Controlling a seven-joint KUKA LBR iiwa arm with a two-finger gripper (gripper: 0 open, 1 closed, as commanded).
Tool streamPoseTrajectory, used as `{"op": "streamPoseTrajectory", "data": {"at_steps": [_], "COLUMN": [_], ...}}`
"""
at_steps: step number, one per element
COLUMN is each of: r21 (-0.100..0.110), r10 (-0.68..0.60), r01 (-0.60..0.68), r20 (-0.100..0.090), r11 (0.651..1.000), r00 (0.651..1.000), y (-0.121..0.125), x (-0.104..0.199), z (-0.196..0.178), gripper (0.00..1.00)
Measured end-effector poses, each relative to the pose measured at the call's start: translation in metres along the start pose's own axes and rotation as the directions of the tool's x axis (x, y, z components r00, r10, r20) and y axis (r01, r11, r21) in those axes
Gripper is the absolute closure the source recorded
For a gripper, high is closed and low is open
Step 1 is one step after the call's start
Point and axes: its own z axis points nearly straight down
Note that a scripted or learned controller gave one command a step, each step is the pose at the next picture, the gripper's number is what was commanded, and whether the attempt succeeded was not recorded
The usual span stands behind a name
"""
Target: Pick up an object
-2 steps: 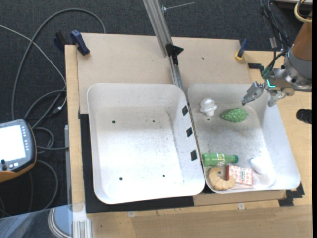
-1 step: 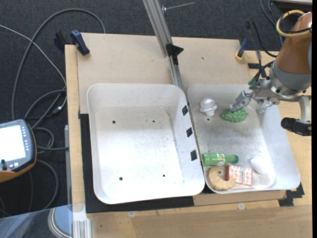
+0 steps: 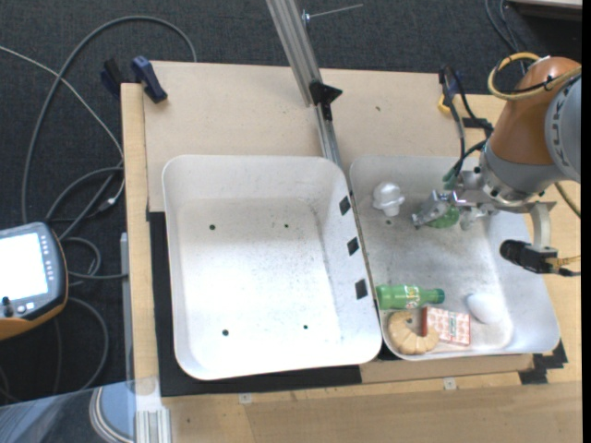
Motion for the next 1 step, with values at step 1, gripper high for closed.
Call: {"op": "streamPoseTrajectory", "data": {"at_steps": [1], "r21": [-0.003], "r10": [0.000], "r01": [0.000], "r20": [0.001], "r11": [1.000], "r00": [1.000], "y": [-0.0003], "x": [0.0009], "z": [0.0247], "gripper": [0.00]}}
